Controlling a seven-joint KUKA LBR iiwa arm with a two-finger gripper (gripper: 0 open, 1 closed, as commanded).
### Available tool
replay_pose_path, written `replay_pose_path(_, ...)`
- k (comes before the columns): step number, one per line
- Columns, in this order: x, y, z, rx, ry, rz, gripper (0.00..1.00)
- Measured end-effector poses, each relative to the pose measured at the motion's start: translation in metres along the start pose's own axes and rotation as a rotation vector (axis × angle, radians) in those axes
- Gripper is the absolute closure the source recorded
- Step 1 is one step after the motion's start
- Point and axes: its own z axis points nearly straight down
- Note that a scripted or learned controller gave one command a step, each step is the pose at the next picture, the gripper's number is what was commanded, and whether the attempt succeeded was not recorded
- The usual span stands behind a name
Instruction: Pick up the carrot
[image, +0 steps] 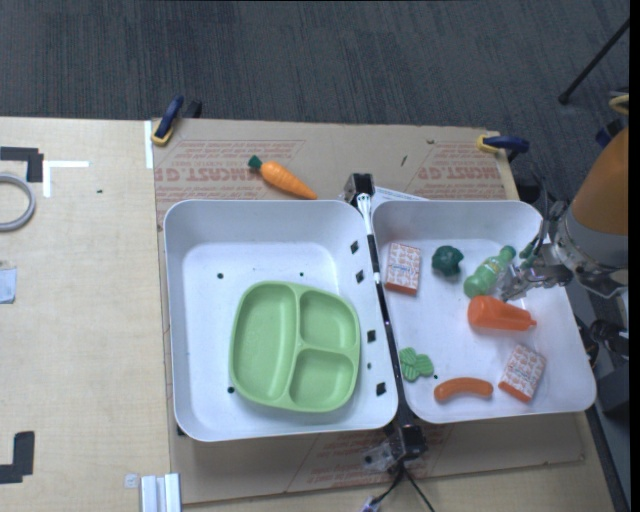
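While carrot (283, 178) lies outside bins, hand (522, 275) over right bin (560, 400).

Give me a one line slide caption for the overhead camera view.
Gripper hovers over the right bin near a green bottle, while the carrot lies on cardboard behind the bins.

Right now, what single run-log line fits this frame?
gripper: right bin, above orange bottle | carrot: on cardboard behind left bin, untouched | grasp: not yet
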Motion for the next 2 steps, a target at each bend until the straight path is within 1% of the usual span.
replay_pose_path(1,0.032,-0.005,0.036,0.000,0.000,-0.081,1.00)
replay_pose_path(2,0.095,-0.062,0.057,0.002,0.002,0.074,1.00)
